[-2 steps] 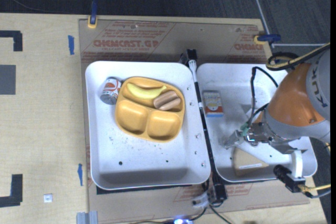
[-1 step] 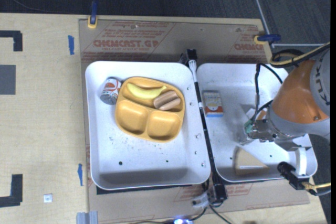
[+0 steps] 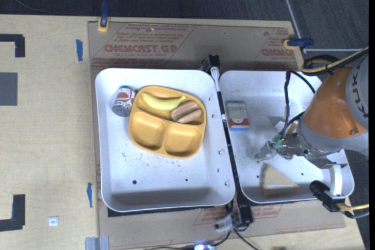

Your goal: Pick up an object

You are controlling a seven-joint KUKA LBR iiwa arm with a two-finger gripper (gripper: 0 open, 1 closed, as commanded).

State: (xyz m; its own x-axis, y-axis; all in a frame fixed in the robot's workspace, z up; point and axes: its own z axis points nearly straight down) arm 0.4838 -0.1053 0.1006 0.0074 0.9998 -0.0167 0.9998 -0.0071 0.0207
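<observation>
My gripper (image 3: 265, 152) hangs low over the middle of the right bin (image 3: 258, 84), reaching in from the right under the orange wrist band. Just below it lies a tan wedge-shaped piece (image 3: 280, 180) on the bin floor, close to the gripper's tip; I cannot tell whether they touch. A small orange and white box (image 3: 237, 115) lies farther up-left in the same bin, apart from the gripper. Nothing is visibly held.
The left bin (image 3: 158, 184) holds a yellow divided tray (image 3: 167, 132) with a banana (image 3: 159, 102) and a sausage (image 3: 186, 112) in it, and a small can (image 3: 122, 100) beside it. A black bar (image 3: 225, 143) divides the bins. Cables run along the arm at right.
</observation>
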